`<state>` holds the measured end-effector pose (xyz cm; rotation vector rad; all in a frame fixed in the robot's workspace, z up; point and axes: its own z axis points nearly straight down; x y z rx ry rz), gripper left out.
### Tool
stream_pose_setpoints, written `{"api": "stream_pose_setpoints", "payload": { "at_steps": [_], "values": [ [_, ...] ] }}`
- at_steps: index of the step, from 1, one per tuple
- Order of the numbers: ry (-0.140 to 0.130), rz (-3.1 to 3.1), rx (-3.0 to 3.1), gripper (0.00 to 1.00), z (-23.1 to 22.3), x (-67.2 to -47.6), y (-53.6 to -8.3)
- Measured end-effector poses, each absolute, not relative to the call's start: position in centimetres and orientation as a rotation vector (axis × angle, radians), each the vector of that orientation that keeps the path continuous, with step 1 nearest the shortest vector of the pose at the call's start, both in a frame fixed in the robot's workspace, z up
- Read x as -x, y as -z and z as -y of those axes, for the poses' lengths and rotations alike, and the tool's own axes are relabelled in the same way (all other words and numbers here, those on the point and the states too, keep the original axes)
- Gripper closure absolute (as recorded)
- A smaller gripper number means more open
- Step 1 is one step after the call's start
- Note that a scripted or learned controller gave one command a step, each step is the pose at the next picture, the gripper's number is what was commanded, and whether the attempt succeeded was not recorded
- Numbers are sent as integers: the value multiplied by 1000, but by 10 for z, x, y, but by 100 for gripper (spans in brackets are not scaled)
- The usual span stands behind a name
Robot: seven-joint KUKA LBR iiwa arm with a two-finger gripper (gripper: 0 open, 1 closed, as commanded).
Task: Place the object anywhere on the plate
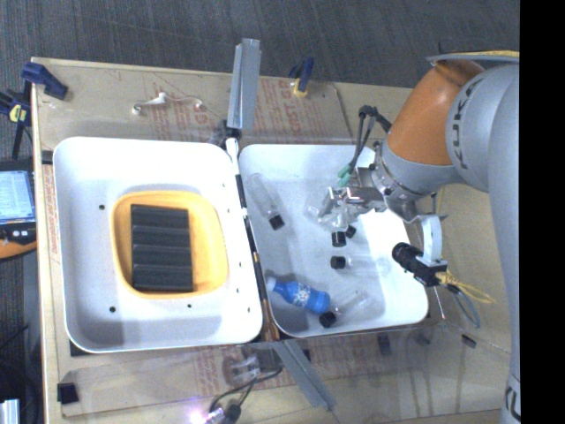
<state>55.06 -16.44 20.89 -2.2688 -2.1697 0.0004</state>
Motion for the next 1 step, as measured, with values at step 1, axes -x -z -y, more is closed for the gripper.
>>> {"api": "stream_pose_setpoints", "payload": {
  "at_steps": [1],
  "values": [
    [0,2170,2269,0,164,-551,-209]
  ]
}}
